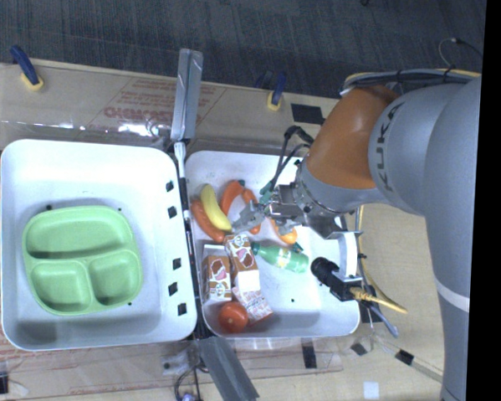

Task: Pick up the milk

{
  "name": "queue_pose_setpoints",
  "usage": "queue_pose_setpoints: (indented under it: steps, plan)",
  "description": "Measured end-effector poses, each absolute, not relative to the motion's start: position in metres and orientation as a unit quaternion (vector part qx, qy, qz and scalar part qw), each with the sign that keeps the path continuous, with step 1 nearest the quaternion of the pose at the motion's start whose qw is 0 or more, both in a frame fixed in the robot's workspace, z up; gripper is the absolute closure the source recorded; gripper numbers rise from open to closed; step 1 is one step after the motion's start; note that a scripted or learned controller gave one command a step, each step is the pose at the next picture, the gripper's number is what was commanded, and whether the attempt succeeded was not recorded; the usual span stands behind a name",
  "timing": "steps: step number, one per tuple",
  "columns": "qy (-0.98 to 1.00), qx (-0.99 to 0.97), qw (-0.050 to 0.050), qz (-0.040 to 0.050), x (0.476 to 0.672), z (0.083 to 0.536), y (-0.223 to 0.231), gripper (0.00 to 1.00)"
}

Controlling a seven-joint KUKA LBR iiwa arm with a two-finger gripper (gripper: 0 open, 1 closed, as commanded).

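Two shallow white bins sit side by side on a bench, seen from above. The left bin [15, 225] holds a green divided tray [80, 259] near its middle. The right bin [337, 313] holds a cluster of items along its left wall: a banana [214, 206] and orange carrots [231, 196] toward the far edge, small cartons below them, a green bottle [281, 257] lying on its side near the centre, and a tomato [233, 318] by the near edge. The milk [251, 289], a small white carton, lies near the bin's near-left corner, between the bottle and the tomato. The grey arm reaches in from the right; its gripper [265, 215] hangs over the carrots, and whether it is released or clenched cannot be told.
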State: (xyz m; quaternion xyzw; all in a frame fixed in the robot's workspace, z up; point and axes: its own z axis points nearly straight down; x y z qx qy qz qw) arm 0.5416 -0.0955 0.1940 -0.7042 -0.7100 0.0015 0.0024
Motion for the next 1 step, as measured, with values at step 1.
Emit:
queue_pose_setpoints:
  steps: [1]
  plan:
    - [-0.801,-0.599,-0.007,-0.0053,0.5232,0.1136,-0.0939,0.00]
